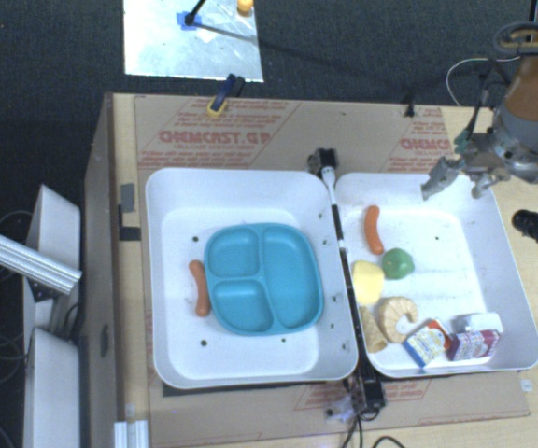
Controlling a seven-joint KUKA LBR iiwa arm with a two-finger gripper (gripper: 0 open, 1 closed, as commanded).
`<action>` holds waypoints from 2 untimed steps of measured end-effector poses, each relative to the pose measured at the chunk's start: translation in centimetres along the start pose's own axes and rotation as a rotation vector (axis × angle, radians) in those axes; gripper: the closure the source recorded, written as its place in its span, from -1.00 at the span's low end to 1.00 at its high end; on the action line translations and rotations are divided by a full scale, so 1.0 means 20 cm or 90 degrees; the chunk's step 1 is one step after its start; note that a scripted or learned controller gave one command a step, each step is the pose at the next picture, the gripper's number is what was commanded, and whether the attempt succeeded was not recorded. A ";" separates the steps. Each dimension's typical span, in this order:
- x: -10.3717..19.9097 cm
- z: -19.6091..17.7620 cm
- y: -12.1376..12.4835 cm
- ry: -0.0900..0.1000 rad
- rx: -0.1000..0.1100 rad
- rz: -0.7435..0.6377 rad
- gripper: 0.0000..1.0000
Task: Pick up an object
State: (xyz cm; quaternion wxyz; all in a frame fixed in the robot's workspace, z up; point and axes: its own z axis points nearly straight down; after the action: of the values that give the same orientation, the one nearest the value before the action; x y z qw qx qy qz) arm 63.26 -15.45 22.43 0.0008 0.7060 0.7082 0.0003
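The bench (250,124), a brown board printed with red lettering, carries both bins. The left bin (171,250) sits at about 8 o'clock of the view's centre, the right bin (493,269) at about 4 o'clock; their inner rims meet along a dark seam running from 12 to 6.

A blue divided plate (264,278) fills the middle of the left bin, leaving a band of bare white floor on all sides, widest toward 12 o'clock. An orange sausage (199,287) lies just beside the plate's 9 o'clock edge.

The arm (535,91) enters at 2 o'clock. Its gripper (456,177) hangs over the right bin's far rim with its fingers spread wide, nothing between them.

In the right bin the objects crowd the side nearest the seam and the near rim. A second orange sausage (374,229) lies at 11 o'clock of the group, well apart from the gripper. A green ball (398,263) sits just beside a yellow lump (367,281). Below them, a tan curled pastry (395,317) lies near the seam. At 5 o'clock, a blue-and-red carton (428,343) touches a dark red carton (474,339) close to the near rim. The bin's 3 o'clock half is bare floor.
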 end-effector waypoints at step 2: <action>0.33 0.62 0.15 0.001 -0.002 -0.002 1.00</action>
State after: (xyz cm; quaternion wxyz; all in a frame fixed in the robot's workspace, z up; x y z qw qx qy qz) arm 66.32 -8.85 10.01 0.0014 0.7049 0.7093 0.0016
